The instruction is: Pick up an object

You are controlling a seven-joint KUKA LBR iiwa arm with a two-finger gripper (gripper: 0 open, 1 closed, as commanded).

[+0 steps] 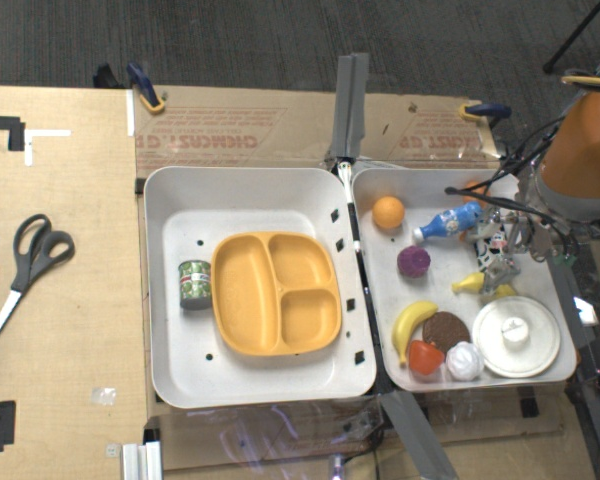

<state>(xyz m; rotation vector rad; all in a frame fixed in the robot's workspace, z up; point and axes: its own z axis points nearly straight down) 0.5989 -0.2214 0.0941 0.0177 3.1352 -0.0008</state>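
Hovering low over the right bin point(565, 368), the gripper point(496, 258) is being positioned at three o'clock of the purple ball point(413, 261) (jaw state cannot be told). A small yellow object point(470, 283) is lying just beneath, at five o'clock of the blue bottle point(448, 223).

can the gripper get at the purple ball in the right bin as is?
Probably yes. The purple ball lies apart from the orange ball and banana, nothing on top, and the gripper hangs just right of it.
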